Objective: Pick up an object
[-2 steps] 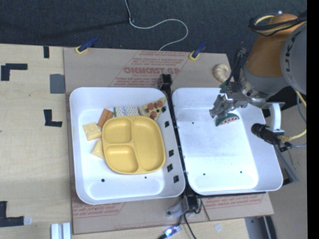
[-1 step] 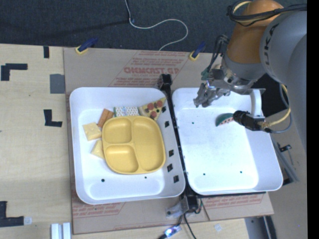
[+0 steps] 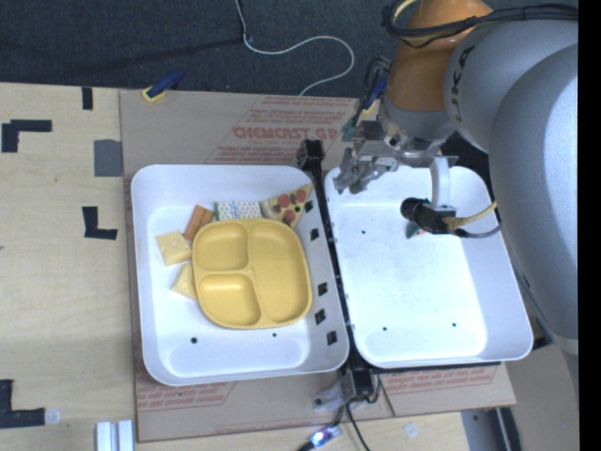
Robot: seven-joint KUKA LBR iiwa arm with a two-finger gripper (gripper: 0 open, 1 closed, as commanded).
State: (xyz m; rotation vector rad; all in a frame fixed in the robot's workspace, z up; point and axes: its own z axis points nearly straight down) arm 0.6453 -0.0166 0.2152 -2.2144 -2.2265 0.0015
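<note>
Two shallow white bins sit side by side on a sheet of cardboard (image 3: 235, 130) in the middle of the frame. In the left bin (image 3: 155, 280) lies a yellow divided plate (image 3: 252, 272), flat and face up, with three compartments showing. Around the plate's upper and left edges are smaller items, mostly tucked partly under or against its rim: a pale tan cracker-like square (image 3: 173, 246) at the left, an orange-brown stick (image 3: 198, 221) just above it, a small patterned packet (image 3: 237, 210) at the top, and a pizza-like wedge (image 3: 289, 204) at the upper right, close to the divider between the bins. A pale yellow piece (image 3: 182, 283) peeks out at the plate's lower left.

The right bin (image 3: 423, 299) shows bare white floor over most of its area. The gripper (image 3: 360, 178) hangs over that bin's upper left corner, near the divider — well apart from the plate and not touching any of the items. Whether its fingers are spread or closed cannot be told from this angle; nothing is seen between them. A dark fitting with a yellow cable (image 3: 434, 218) hangs from the arm over the bin's upper part. The arm's orange band (image 3: 427, 45) and grey body (image 3: 535, 111) occupy the upper right of the frame. A white cable (image 3: 282, 45) loops across the dark floor at the top.
</note>
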